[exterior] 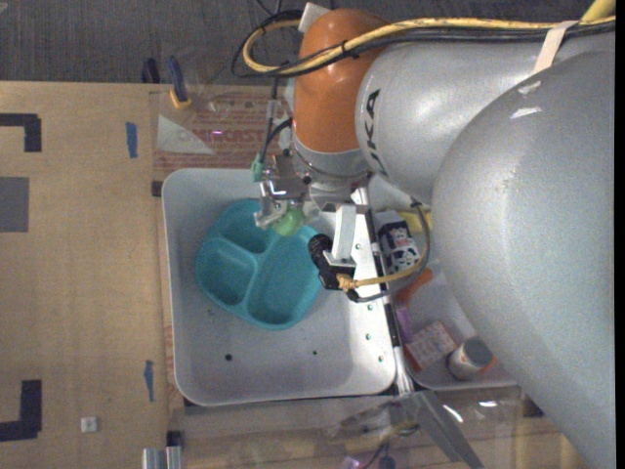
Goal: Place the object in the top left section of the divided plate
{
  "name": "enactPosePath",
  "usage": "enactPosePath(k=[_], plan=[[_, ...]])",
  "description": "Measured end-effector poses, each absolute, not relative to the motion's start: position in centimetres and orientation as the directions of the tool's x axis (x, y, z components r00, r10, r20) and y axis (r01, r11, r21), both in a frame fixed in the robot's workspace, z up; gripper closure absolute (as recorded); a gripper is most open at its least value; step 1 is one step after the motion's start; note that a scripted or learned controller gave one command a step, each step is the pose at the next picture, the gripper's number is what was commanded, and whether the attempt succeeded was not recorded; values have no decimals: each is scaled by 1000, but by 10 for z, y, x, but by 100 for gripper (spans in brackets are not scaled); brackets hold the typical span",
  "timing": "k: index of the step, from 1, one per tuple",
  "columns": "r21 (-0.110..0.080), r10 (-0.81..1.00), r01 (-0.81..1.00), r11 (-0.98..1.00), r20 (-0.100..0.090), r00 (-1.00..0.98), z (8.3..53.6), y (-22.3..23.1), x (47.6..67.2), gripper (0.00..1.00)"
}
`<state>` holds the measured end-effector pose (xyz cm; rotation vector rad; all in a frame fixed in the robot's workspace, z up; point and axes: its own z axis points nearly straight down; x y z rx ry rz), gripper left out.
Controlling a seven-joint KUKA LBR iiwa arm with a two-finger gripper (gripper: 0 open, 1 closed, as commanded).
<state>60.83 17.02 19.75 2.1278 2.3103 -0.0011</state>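
Hovering over the upper edge of the teal divided plate in the near white bin: the gripper of the grey-and-orange KUKA arm, reaching in from the right. Pinched at its tip, by the look of it, a small pale-green object, rounded, too small to name further. Positioned right at the plate's rim, beside the ridge between compartments, with the plate's long axis running up-left to down-right and the target section judged to lie just below and left of the fingertips. Needed next, on that reading: a short shift inward before release. Risk of the object landing on the rim or a divider. Lying in the far bin: a pink packet and a small jar.
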Motion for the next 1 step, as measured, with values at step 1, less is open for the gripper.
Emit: enactPosePath(k=[1], plan=[[1,999,999,40,-1,-40,289,179,591,100]])
